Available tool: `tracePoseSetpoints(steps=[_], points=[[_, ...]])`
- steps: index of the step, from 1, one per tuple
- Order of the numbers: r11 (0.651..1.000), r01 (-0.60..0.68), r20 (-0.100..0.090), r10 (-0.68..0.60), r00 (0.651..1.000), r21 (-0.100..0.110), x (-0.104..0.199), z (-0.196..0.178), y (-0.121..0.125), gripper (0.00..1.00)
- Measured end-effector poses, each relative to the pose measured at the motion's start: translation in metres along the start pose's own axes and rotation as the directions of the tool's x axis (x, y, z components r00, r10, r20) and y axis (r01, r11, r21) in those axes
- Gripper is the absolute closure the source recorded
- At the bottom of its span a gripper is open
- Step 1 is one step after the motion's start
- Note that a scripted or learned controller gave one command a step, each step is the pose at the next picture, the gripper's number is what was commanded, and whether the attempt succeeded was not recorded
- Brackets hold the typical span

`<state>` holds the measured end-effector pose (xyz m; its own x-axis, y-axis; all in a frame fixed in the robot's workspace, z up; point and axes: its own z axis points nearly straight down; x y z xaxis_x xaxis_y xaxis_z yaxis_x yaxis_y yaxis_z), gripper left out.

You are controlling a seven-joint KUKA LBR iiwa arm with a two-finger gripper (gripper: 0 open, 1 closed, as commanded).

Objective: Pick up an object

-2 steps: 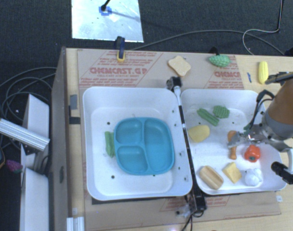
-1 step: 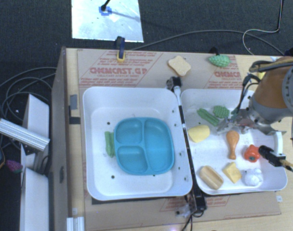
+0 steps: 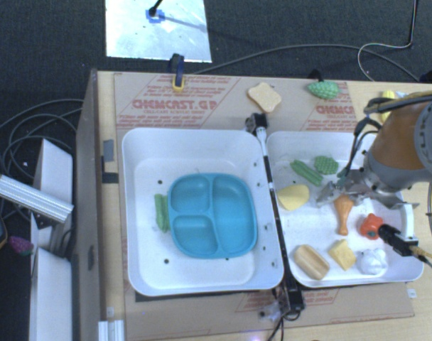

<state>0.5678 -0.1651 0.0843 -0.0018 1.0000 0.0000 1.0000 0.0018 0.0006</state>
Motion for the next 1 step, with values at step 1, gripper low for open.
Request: tracePoseSetpoints(steps=[1], points=[[1.000, 0.001, 0.001, -0.001, 1.000, -0.002, -0.0003, -0.0107, 0.0008, 1.00]])
